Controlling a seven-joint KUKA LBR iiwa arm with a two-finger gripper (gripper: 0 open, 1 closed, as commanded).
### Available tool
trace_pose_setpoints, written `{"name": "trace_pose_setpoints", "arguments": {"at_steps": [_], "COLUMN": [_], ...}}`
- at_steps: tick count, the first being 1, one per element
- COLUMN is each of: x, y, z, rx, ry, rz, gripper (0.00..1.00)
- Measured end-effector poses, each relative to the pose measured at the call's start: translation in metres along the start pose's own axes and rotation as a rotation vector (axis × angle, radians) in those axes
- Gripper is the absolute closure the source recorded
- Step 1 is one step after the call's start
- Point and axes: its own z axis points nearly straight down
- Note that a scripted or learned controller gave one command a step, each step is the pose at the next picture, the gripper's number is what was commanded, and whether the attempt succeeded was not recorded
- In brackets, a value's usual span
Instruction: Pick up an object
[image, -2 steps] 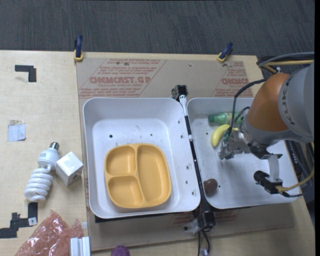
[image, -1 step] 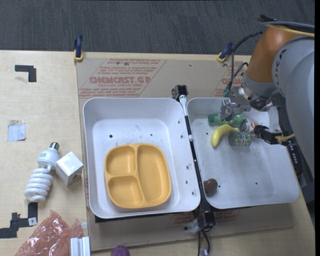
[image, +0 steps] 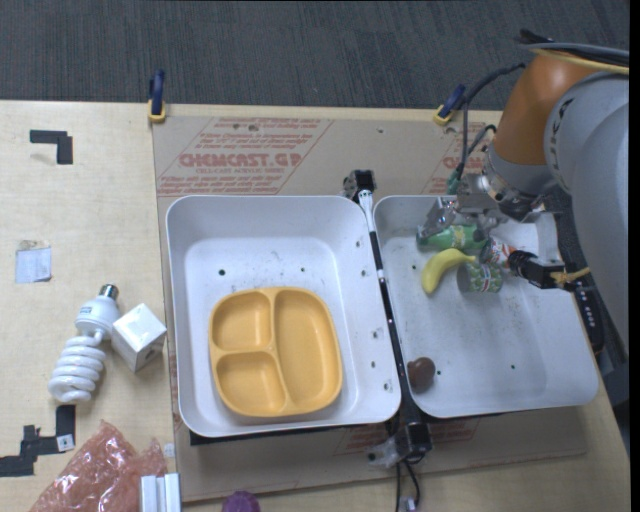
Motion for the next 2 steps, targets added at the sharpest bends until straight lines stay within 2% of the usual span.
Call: {"name": "trace_pose_setpoints", "arguments": {"at_steps": [1, 2], "x": [0.003, 0.003], "y": [-0.036, -0.036], "z": [0.050, 0.040], "rx": [0.001, 0.001], "ry": [0.001, 0.000], "rz": [0.001, -0.001], "gripper": [0.00, 1.00]}}
